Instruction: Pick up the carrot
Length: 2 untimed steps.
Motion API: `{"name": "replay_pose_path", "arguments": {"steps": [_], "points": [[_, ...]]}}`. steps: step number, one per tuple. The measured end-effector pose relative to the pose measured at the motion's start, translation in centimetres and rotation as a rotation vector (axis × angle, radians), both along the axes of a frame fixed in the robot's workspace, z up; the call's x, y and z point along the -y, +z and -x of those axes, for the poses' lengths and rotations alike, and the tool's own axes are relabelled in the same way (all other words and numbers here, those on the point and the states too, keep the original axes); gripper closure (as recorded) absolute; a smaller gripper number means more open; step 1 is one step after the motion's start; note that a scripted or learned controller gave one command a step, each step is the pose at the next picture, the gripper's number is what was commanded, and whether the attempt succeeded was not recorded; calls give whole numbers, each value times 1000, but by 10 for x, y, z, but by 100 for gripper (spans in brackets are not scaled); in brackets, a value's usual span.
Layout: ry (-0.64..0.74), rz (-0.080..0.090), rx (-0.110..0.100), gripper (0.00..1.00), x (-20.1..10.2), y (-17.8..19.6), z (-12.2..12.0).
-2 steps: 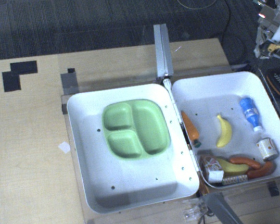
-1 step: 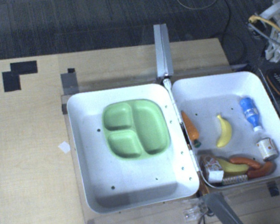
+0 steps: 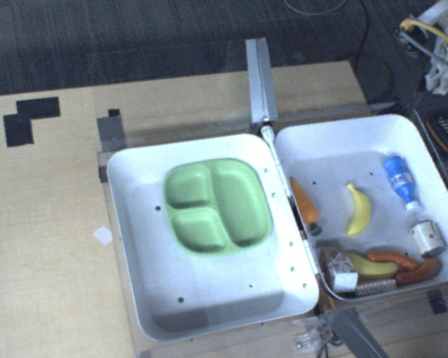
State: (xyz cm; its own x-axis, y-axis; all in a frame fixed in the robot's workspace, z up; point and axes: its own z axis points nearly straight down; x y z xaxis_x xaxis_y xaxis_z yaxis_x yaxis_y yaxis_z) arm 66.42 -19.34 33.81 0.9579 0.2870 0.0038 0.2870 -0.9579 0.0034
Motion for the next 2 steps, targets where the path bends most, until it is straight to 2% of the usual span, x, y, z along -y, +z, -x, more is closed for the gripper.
{"name": "replay_pose_path", "arguments": {"steps": [1, 2], "points": [[11, 1, 3, 100, -2, 11, -1], [473, 0, -1, 100, 11, 0, 2]]}}
